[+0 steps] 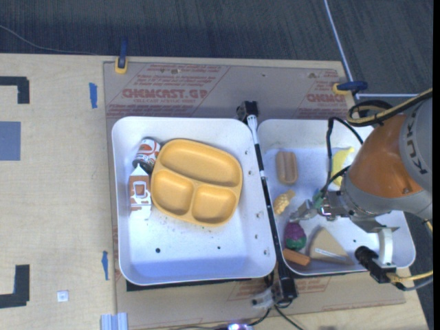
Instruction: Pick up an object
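Toy foods lie in the right bin [405,249]: hot dog [287,167], corn [282,202], purple fruit [295,235]. Over them, the gripper [303,213]; whether it is open, I cannot tell.

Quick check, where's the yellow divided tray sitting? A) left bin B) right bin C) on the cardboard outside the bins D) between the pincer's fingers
A: the yellow divided tray lies flat inside the left bin, next to a small carton, while the pincer is over the right bin among the toy foods.
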{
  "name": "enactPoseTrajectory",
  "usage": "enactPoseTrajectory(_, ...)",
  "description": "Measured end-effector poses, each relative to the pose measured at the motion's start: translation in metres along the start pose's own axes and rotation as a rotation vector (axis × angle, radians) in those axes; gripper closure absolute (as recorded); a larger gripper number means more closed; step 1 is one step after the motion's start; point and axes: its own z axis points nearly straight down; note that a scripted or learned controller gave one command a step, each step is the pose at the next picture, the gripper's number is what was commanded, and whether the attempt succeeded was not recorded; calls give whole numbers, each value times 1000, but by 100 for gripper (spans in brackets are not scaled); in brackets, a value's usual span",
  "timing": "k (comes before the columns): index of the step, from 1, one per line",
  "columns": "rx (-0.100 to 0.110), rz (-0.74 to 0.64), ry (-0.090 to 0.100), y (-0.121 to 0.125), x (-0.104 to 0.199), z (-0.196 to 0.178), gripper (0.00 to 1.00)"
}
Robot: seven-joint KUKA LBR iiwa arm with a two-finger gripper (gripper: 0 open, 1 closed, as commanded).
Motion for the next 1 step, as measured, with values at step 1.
enactPoseTrajectory(1,1,0,-1,0,-2,0,0)
